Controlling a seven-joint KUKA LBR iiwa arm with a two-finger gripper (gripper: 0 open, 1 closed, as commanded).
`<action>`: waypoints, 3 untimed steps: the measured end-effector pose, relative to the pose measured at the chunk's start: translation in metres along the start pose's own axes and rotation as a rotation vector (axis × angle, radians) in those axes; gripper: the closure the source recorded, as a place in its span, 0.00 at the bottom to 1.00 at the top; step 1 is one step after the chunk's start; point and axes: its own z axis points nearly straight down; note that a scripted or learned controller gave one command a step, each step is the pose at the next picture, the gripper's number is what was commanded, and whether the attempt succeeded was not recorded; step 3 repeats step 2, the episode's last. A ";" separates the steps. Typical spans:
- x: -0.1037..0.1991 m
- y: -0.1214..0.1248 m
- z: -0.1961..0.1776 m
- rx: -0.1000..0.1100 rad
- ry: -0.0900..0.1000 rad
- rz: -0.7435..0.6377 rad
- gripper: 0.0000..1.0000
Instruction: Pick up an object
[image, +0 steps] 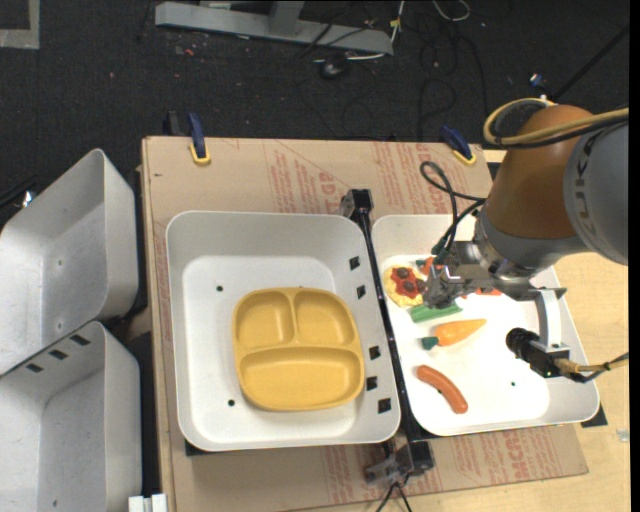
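The grey two-finger gripper (440, 290) hangs low in the right-hand white bin (575, 400), whether spread or pinching unclear; crowded beside the round toy pizza (403, 283), green strip (434, 312) and orange carrot (459, 331), it may snag two or miss.

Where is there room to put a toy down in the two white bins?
In the left bin, a bare strip rings the yellow tray. In the right bin, there is bare floor between the sausage and the right wall. It is crowded near the gripper, pizza and carrot.
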 end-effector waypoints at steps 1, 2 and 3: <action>0.060 -0.002 -0.006 -0.002 0.000 -0.001 1.00; 0.112 -0.019 -0.022 -0.003 0.000 -0.001 1.00; 0.112 -0.019 -0.022 -0.003 0.000 -0.001 1.00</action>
